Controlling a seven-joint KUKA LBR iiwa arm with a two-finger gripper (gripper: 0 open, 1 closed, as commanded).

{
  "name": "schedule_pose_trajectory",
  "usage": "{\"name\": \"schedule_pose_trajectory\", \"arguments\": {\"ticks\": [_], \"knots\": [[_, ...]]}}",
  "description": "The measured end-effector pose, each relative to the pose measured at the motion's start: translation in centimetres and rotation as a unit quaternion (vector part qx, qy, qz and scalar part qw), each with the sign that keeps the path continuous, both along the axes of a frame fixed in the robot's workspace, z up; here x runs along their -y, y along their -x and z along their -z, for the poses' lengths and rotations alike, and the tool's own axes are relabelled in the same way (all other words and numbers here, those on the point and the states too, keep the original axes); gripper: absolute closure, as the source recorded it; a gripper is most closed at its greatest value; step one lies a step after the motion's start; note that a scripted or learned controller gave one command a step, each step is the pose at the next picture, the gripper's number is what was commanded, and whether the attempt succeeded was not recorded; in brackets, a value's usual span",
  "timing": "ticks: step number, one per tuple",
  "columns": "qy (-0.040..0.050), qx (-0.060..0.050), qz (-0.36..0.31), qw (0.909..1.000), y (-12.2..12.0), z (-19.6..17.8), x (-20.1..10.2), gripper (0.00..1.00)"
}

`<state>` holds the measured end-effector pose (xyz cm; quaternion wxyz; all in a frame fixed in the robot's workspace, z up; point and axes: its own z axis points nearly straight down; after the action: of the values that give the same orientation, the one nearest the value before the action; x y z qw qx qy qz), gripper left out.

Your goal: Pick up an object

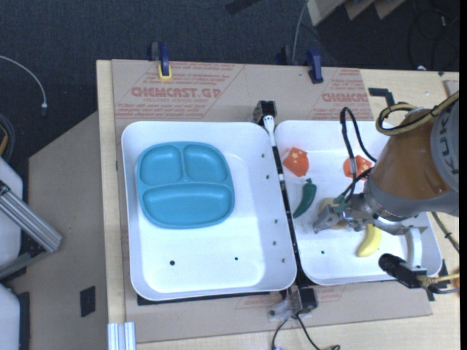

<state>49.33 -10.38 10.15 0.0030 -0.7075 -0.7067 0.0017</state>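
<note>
1. Bench w/ two white bins side by side. Left bin (pixel 211 268) bears a blue divided plate (pixel 187 184), set toward its far-left part; near part bare.
2. Right bin (pixel 328 265) holds the loose items, i.e. the pick candidates: a red-orange piece (pixel 295 161) near the centre divider, a green pepper (pixel 305 197) just below it, a second orange piece (pixel 355 167) partly behind a black cable, and a yellow banana (pixel 369 242) next to the arm.
3. Arm (pixel 408 170) reaches in from the right and hangs low over the right bin, presumably because that bin has the graspable things.
4. Gripper (pixel 332 217) sits between pepper and banana, close to both. Nothing is seen between its fingers. Whether they are spread or pressed together cannot be told: too small and cluttered.
5. Judgement: approach/grasp stage, no item lifted yet; pepper or banana look like the likeliest targets. Risk: the tips close on bare bin floor between the two.
</note>
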Motion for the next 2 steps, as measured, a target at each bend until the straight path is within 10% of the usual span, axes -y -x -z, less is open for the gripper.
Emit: {"name": "schedule_pose_trajectory", "arguments": {"ticks": [1, 2], "knots": [[0.0, 0.001, 0.0, 1.0, 0.1, 1.8, -0.1, 0.0], [0.0004, 0.003, 0.0, 1.0, 0.0, 0.7, -0.1, 1.0]]}}
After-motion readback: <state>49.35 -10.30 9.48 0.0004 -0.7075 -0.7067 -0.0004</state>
